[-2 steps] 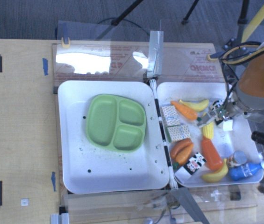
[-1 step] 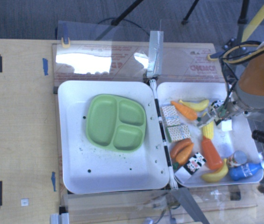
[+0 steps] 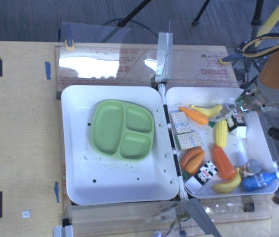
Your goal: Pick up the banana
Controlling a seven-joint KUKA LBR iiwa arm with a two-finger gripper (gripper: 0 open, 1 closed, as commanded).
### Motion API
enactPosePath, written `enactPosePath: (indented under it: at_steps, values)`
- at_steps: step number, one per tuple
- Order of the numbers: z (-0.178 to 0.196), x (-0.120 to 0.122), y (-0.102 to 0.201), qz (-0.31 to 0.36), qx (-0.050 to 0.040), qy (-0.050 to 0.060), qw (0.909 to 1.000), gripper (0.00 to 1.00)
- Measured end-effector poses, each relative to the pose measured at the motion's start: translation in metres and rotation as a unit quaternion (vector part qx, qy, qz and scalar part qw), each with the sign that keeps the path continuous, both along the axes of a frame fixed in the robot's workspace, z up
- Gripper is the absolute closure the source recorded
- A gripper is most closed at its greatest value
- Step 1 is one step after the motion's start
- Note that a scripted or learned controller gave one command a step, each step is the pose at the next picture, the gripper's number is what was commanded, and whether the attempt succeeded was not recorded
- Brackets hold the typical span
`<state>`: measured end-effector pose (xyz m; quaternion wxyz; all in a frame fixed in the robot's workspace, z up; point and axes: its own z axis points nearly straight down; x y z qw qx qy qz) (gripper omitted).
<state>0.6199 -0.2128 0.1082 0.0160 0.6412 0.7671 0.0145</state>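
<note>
You are looking down at the bench from the camera view, and two white bins are sitting side by side. In the left bin a green plate with three compartments is lying near the middle.

The arm is reaching in from the right, and its gripper is hanging over the far right part of the right bin. You cannot tell from this picture whether the tool is released or clenched, because it is small and partly blurred.

Two yellow curved pieces are looking like bananas. The upper banana is lying at the far side of the right bin, just behind the carrot, and its right end is pointing to the gripper, very near to it. It is not clear whether they are touching. The lower banana is lying at the near edge of the same bin, well apart from the gripper, between the cow-patterned carton and the blue bottle.

A corn cob is standing between the two bananas, and a long red piece is lying just below it.
</note>
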Motion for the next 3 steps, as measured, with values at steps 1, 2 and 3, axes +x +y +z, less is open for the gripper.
enactPosePath:
  at_steps: [1, 2, 3]
  values:
    - [0.048, -0.05, -0.001, 0.037, -0.0017, 0.021, 0.9991, 0.0]
    - [0.014, 0.027, 0.016, 0.18, -0.0086, 0.014, 0.9835, 0.0]
    - [0.094, -0.052, -0.011, 0.137, -0.0041, 0.021, 0.9903, 0.0]
